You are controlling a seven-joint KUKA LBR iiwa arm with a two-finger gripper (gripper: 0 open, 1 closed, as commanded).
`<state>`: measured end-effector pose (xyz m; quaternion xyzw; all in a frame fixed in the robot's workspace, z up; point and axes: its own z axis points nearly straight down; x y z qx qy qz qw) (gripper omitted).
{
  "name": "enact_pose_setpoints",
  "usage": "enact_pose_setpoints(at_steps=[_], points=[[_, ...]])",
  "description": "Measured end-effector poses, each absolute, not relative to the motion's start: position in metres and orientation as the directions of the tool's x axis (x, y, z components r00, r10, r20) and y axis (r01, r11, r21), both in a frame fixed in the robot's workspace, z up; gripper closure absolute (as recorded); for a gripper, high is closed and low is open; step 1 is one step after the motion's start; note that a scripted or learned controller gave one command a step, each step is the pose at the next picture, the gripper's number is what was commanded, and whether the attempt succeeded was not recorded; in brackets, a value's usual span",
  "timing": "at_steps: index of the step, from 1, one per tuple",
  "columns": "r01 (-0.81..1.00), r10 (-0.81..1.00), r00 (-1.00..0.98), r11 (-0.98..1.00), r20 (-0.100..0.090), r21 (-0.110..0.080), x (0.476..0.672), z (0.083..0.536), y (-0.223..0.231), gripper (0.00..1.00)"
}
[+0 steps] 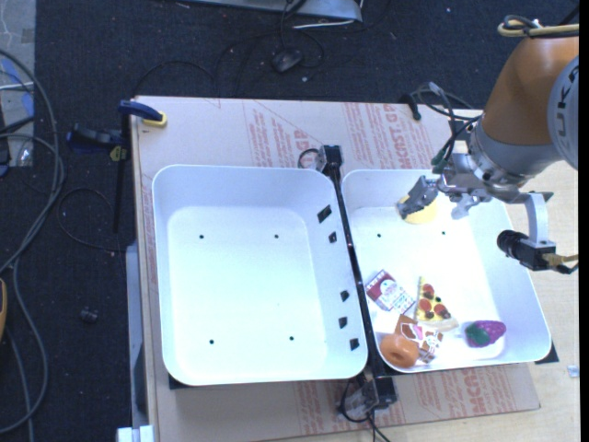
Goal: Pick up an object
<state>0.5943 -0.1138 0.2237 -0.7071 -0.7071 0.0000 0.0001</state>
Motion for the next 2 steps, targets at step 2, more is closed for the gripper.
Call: enact_pose_setpoints(at_steps=[2], points=[[1.000,1.000,0.000,0.000,0.001,-0.005,0.599,0.165,-0.119,0.00]])
